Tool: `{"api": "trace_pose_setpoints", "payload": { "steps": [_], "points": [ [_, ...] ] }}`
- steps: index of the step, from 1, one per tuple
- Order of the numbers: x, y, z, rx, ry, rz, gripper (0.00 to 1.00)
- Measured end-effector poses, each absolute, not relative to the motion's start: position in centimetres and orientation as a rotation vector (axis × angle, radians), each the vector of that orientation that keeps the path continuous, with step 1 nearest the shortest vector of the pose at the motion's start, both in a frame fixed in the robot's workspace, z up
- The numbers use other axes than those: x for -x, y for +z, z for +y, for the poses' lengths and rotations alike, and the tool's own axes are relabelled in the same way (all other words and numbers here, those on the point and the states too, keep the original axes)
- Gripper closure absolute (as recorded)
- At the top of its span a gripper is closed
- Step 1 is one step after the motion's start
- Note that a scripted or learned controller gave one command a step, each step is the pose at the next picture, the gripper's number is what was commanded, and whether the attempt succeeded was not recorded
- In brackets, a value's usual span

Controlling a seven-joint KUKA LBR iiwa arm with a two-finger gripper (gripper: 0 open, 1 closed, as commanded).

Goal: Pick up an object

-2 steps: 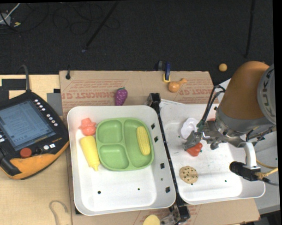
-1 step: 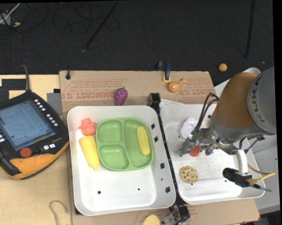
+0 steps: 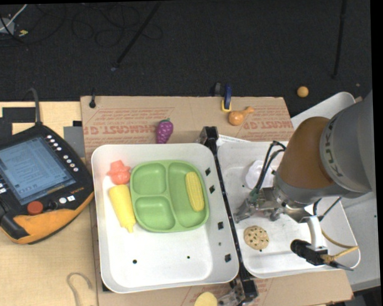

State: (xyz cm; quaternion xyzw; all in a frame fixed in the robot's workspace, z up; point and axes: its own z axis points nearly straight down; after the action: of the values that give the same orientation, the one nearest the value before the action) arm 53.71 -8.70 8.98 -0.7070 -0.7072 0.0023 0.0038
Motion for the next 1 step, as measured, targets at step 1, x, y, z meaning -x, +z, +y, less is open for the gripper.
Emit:
{"api": "trace_pose_setpoints", "payload": {
  "steps": [1],
  "points": [
    [-53.76, 10.25, -8.93, 2.227, 0.005, -2.208, 1.0]
  ]
}}
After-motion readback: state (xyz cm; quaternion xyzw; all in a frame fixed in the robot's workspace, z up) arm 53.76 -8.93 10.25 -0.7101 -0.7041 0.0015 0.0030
